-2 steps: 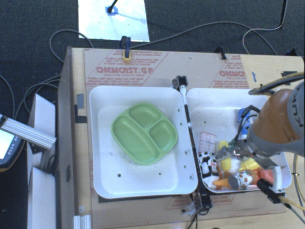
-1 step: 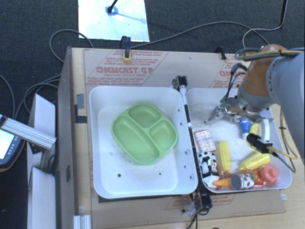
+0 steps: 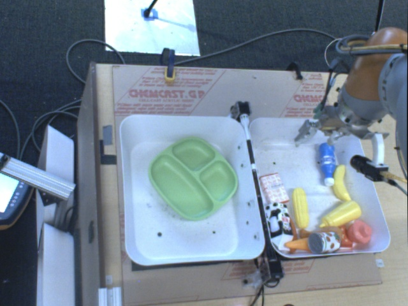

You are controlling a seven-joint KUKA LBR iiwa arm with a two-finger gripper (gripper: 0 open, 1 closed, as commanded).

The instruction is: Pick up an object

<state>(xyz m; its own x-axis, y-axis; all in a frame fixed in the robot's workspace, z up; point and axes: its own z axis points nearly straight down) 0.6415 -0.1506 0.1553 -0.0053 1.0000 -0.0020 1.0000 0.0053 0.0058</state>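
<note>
My gripper (image 3: 310, 131) hangs over the far part of the right bin (image 3: 280, 150), its fingers spread open with nothing between them. Just right of it and nearer the front lies a blue bottle (image 3: 327, 161), apart from the fingertips. In front of the bottle lie a banana (image 3: 342, 183), a corn cob (image 3: 299, 208), a yellow toy (image 3: 341, 214), a red toy (image 3: 361, 232), a small can (image 3: 324, 241), a carrot (image 3: 295, 243), a black-and-white toy (image 3: 276, 218) and a red-and-white card (image 3: 273, 187).
A green divided plate (image 3: 193, 177) lies in the left bin (image 3: 146, 234). A black rod (image 3: 250, 155) runs along the seam between the bins. A black part of the arm (image 3: 364, 166) sticks out over the right bin's right rim.
</note>
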